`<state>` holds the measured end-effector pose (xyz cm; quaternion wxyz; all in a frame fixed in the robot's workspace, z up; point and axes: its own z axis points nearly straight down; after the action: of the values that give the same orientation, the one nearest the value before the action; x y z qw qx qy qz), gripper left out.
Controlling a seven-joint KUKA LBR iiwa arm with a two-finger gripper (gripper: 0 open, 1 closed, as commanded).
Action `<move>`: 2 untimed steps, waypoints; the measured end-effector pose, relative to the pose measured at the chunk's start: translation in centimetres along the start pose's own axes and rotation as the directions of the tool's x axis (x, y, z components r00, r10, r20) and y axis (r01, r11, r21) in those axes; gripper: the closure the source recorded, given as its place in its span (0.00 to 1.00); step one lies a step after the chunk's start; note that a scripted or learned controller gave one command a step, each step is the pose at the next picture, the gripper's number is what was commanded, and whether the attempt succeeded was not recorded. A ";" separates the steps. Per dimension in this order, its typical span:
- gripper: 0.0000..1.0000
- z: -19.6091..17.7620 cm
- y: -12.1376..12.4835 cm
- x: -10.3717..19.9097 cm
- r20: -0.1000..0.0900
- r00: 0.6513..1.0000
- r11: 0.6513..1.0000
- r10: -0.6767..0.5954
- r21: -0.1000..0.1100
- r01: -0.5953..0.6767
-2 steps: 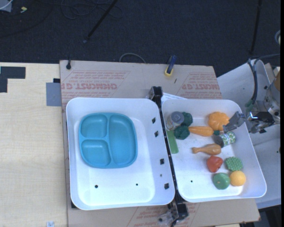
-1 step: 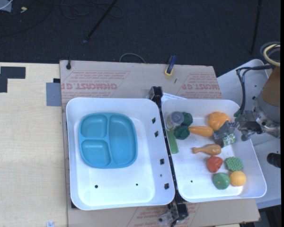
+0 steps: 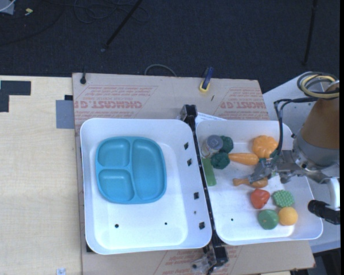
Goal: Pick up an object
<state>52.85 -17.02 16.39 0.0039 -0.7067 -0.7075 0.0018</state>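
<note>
A: Toys fill the right bin (image 3: 241, 234): an orange one (image 3: 264, 145), a carrot (image 3: 243, 158), a brown piece (image 3: 249, 181), a red one (image 3: 260, 199), green ones (image 3: 268, 219) and a yellow ball (image 3: 288, 215).

B: And the hand (image 3: 265, 171)?

A: Low in that bin, just above the brown piece, between the carrot and the red toy. Whether it is spread or pinching, I cannot tell.

B: The left bin (image 3: 103, 234)?

A: It holds a blue plate (image 3: 130, 169).

bins (image 3: 103, 234): glossy white plastic | plate (image 3: 131, 169): smooth blue plastic | bench (image 3: 28, 176): pale wood
</note>
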 end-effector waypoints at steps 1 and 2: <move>0.00 6.2 0.6 0.5 0.000 1.000 1.000 0.001 0.000 -0.001; 0.00 7.7 0.6 0.6 0.001 1.000 1.000 0.005 -0.003 -0.005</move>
<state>53.35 -16.37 8.64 0.0025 -0.7084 -0.7058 0.0010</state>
